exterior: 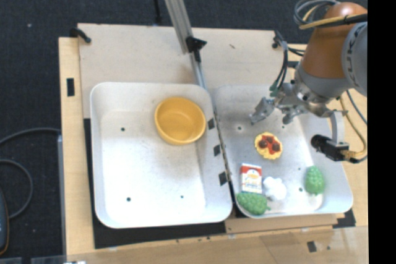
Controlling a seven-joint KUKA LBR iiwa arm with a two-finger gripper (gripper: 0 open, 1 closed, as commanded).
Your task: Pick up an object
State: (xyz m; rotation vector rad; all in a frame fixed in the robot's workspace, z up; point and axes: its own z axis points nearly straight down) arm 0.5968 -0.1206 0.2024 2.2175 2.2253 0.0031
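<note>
My gripper [273, 112] hangs over the upper part of the right bin [234, 109], fingers spread open with nothing between them. Just below it lies a small round tart [268, 144] with red filling on a yellow base. Nearer the front edge of the same bin sit a red and white carton [250, 178], a white lumpy object [274, 187], a green bumpy object [252, 202] and a second green object [315, 180]. A yellow bowl [179, 120] rests in the left bin [124, 188] near its upper right corner.
A slanted metal pole [176, 6] runs from the top of the view down to the gap between the bins. Black cables and a connector [329, 146] hang by the arm's wrist at the right bin's right side.
</note>
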